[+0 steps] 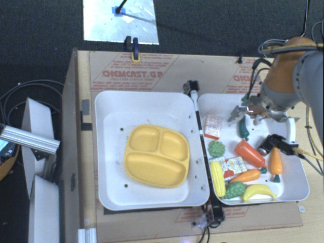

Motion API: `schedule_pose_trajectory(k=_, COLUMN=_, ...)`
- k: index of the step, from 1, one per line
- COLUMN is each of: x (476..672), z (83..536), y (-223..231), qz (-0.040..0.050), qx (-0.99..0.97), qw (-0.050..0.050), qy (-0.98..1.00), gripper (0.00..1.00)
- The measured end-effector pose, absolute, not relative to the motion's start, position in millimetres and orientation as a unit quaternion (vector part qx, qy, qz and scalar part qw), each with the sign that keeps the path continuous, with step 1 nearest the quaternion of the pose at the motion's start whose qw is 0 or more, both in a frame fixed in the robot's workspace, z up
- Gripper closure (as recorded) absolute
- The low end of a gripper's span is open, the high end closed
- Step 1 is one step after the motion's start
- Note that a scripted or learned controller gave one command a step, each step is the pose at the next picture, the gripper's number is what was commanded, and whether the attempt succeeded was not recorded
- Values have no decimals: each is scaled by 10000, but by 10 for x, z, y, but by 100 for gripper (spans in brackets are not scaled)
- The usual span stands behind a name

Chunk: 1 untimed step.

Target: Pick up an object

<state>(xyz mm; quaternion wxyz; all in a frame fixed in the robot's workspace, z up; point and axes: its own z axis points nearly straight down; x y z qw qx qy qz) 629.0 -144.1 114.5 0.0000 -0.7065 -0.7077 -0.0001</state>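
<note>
My gripper is low over the back of the right bin, reaching in from the right. A small dark teal toy sits right under its tip; whether it is gripped is unclear. Toy foods fill the rest of this bin: a red-orange pepper-like piece, two orange carrots, a corn cob, a banana, two green broccoli pieces, a white and red packet and a printed packet.
The left bin holds a yellow divided plate. A black divider rail runs between the bins. Brown cardboard lies behind them, and the bench edge is close at the front.
</note>
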Motion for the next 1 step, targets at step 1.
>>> schedule_pose_trajectory(k=1, x=5971, z=839, y=-1666, qz=3, qx=-7068, qw=-3, qy=-7074, gripper=0)
